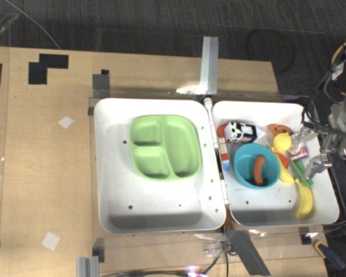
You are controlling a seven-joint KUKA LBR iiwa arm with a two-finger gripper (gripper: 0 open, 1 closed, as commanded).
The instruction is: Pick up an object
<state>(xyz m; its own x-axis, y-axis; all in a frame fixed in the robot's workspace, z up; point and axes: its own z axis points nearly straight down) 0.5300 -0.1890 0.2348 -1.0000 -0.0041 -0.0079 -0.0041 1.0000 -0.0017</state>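
My gripper (309, 152) hangs over the right side of the right bin (259, 203), and its two metal fingers stand apart, open. Under and beside it lies a cluster of small toys: a yellow lemon-like piece (281, 142), a red and white piece (299, 153), a green stick (300, 171) and a banana (304, 199). None of them sits visibly between the fingers. A blue bowl (246, 164) in the bin's middle holds a red sausage (259, 171). A black and white cow toy (238, 132) lies at the bin's back.
The left bin (115, 154) holds a green divided plate (164, 146). An orange piece (277, 130) lies near the right bin's back wall. A narrow red and white item (222, 153) rests along the divider between the bins. A metal post (210, 65) stands behind the bins.
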